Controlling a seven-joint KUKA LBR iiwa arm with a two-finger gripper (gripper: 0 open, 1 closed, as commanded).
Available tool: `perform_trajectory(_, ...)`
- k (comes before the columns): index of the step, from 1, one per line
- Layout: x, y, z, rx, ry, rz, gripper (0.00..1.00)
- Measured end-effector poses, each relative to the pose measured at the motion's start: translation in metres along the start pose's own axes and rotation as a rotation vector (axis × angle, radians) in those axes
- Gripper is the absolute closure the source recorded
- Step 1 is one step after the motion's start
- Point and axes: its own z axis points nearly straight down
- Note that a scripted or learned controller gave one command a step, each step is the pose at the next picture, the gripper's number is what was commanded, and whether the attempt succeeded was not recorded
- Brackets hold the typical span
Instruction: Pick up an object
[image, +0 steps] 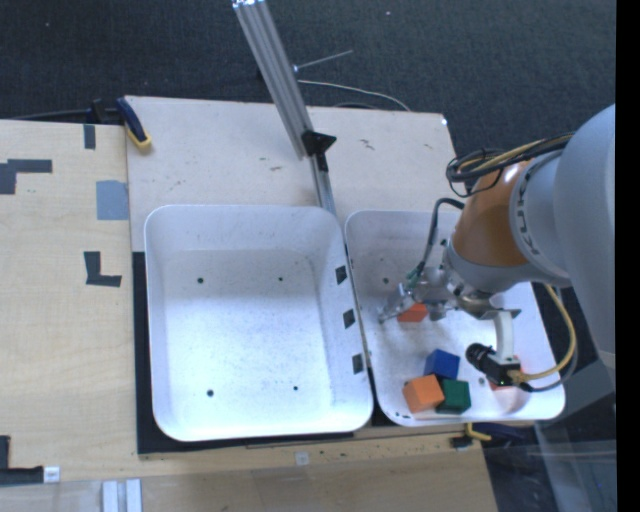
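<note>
Dark carpet-like flooring frames a pale wooden tabletop (60, 330) seen from above at a slant, its left part marked with grey and dark tape patches. Two shallow white bins sit side by side on it: the left bin (165, 250), speckled with fine dark flecks, and the right bin (365, 235), which holds the objects. A slim metal rail (280, 80) runs down from the top edge to the gap between the bins, ending at a small black clamp. A yellow-and-blue handled tool (133, 124) lies near the tabletop's upper left corner. The arm (560, 210), grey with an orange band, reaches in from the right and bends down over the right bin, with black and yellow cables looped around its wrist. Its gripper (410, 305) hangs low in the middle of the right bin, directly at a small red-orange block (413, 314) that shows just beneath the metal tips; whether the jaws are spread or pressed together cannot be told from this angle, nor whether the block lies between them. Nearer the front wall of the same bin, three more pieces cluster together: a blue block (442, 363), an orange block (423, 392) and a green block (455, 396), the orange and green ones touching, the blue one just behind them.
</note>
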Motion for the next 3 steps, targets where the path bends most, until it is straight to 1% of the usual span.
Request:
perform_trajectory(1, 0.002, 0.001, -0.013, -0.002, 0.002, -0.003, 1.00)
perform_trajectory(2, 0.093, 0.066, -0.110, -0.016, 0.004, -0.012, 1.00)
perform_trajectory(3, 0.176, 0.116, -0.110, -0.008, 0.005, -0.011, 1.00)
